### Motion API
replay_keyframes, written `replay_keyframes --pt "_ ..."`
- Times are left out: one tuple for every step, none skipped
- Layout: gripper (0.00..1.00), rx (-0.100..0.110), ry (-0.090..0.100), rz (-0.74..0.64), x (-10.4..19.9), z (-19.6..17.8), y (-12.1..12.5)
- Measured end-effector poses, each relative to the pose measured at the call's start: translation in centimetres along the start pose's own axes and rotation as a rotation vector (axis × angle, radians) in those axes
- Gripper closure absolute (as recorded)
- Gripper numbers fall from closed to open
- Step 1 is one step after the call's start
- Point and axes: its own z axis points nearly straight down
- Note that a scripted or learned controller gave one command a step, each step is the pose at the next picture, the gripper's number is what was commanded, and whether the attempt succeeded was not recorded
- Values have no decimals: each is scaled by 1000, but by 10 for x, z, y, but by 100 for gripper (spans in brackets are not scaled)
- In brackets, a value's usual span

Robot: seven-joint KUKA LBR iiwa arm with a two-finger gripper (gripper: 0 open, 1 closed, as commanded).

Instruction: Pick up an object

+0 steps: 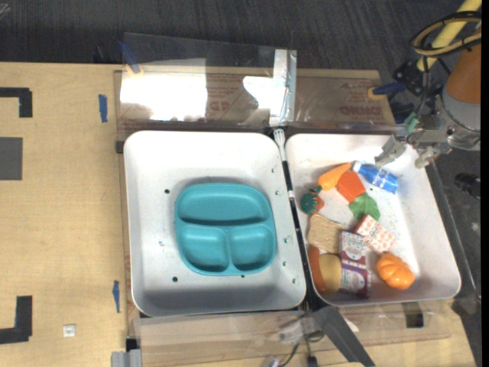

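Note:
The right bin (439, 228) holds a heap of toy foods. Among them are a blue and white carton (380, 177), an orange piece (351, 185), a green piece (367, 206), a tan cracker (324, 233), a purple box (354, 263) and a small orange pumpkin (395, 271). My gripper (406, 153) hangs over the bin's far right corner, just above and to the right of the blue carton. Its fingers stand apart, open, with nothing between them.
A teal divided plate (225, 226) lies in the left bin (145, 205). A clear plastic sheet (206, 90) stands behind the bins. Yellow and black cables (447, 33) hang near the arm at the upper right. Wooden bench (53, 205) stretches to the left.

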Motion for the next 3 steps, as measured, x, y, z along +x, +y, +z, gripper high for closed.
replay_keyframes --pt "0 -7 -3 -134 58 101 -30" --pt "0 -5 0 -129 95 101 24" --pt "100 -1 0 -131 95 91 23"
